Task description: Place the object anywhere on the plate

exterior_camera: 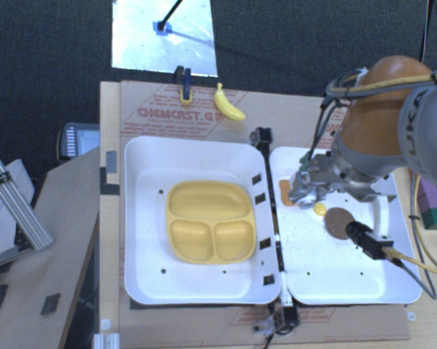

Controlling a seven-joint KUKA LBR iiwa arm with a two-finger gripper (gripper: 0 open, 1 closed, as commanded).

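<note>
Gripper [302,191] low over right bin [358,282], near its left wall; whether it is wide, narrow or holding anything cannot be told from this angle; orange object [286,192] lies on the bin floor just beside it, partly hidden; small yellow object [319,209] and brown round object [338,222] close by to the right; yellow divided plate [206,221] sits mid left bin [142,203], nothing on it; banana [228,106] on the cardboard beyond the bins.

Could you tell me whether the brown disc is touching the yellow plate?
Apart: the camera view shows the brown disc lying in the right bin and the yellow plate in the left bin.
</note>
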